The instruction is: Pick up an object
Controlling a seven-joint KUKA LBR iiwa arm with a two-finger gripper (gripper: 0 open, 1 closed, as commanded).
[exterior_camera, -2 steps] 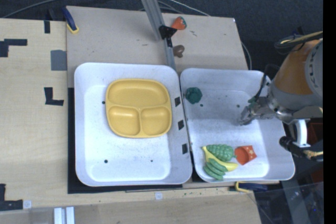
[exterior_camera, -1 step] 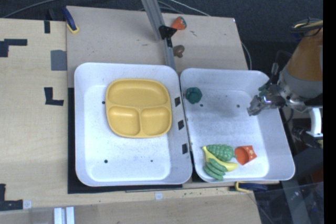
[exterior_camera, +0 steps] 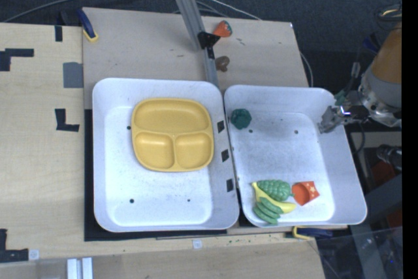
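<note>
Toy cluster: green and yellow vegetables (exterior_camera: 272, 198) and a red piece (exterior_camera: 305, 193) lie at the lower right of the right bin (exterior_camera: 339, 160), well below the end effector.
Green ball (exterior_camera: 241, 118): upper left of that bin.
Yellow tray (exterior_camera: 173, 134): in the left bin (exterior_camera: 111, 160).
End effector (exterior_camera: 332, 115): at the right bin's upper right rim, holding nothing visible; its opening cannot be told.

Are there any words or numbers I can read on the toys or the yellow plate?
None. The yellow plate is plain, and so are the white bins.
The orange toy has a small pale mark, too blurred to read.
The green and yellow toys show no writing.
</note>
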